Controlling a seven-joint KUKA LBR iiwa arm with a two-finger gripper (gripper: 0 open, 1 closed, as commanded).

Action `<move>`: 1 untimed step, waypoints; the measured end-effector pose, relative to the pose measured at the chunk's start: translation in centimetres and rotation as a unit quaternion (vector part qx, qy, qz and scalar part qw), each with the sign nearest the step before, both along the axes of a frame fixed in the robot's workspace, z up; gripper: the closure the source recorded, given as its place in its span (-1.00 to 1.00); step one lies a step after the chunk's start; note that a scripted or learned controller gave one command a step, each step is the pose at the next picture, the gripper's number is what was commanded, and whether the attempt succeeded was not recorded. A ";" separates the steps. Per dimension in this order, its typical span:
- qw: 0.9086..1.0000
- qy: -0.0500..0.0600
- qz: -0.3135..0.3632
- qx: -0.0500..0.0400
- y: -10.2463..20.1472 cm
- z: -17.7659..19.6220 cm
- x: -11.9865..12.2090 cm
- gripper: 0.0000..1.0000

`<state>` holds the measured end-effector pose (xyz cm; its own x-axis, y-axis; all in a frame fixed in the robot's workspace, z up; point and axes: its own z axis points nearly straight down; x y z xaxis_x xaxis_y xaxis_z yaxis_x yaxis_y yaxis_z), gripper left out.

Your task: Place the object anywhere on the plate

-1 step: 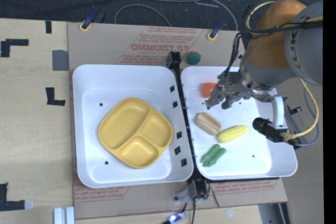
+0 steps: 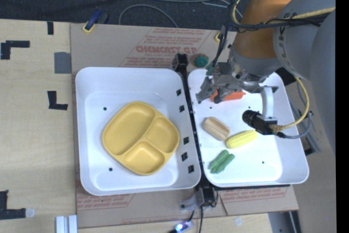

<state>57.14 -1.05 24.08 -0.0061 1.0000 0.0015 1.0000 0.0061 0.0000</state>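
Note:
A yellow divided plate [image 2: 140, 137] lies in the left bin [image 2: 90, 90]. In the right bin [image 2: 289, 166] lie a tan bread roll [image 2: 216, 128], a yellow corn cob [image 2: 240, 139], a green pea pod [image 2: 221, 161] and an orange piece [image 2: 233, 95]. My gripper [image 2: 212, 91] hangs low over the far left part of the right bin, right beside the orange piece, which is partly hidden behind it. The view does not show whether anything sits between the fingers.
The grey arm with its orange band [image 2: 267, 13] covers the far right part of the right bin. A black cable fitting [image 2: 257, 120] sits near the corn cob. A small teal object [image 2: 202, 60] lies on the cardboard beyond the bins.

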 end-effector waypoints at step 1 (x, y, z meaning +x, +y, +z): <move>1.000 0.001 0.000 -0.001 4.5 -1.5 1.9 1.00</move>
